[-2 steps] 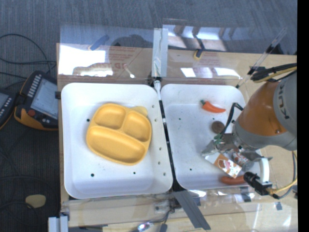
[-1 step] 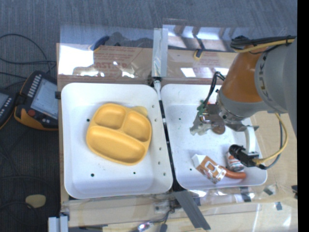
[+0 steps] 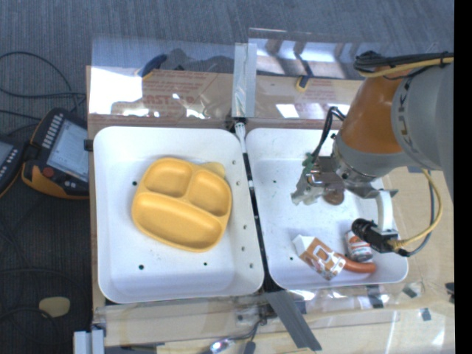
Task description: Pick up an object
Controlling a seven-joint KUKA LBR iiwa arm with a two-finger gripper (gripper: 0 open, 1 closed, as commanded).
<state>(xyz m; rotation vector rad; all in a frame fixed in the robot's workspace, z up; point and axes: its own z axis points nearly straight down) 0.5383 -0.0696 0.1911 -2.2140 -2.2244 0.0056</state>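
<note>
No object is seen between the fingers of the gripper (image 3: 316, 186), so nothing can be counted as picked. The nearest candidates lie in the right bin (image 3: 276, 271), below the gripper toward the near wall: a small orange-and-white packet (image 3: 321, 257), a red can (image 3: 358, 248) just right of it, and an orange stick-like piece (image 3: 356, 267) touching or nearly touching both. A brownish round item (image 3: 334, 195) is glimpsed just right of the gripper, mostly hidden by the wrist; what it is cannot be told.

Risk, as judged: the three items are bunched against the near wall, so a descent there could clip the wall, pinch two things at once, or push the packet flat and slide off it. The can may roll out of a closing grip. The dangling cable (image 3: 431, 220) could snag near the can.

The gripper hangs low over the right bin's middle, well above the cluster in the view. Whether its fingers are spread or closed cannot be told; contact with the bin floor is unclear.

Far to the gripper's left, a yellow divided tray (image 3: 182, 203) sits in the left bin (image 3: 110, 220).
</note>
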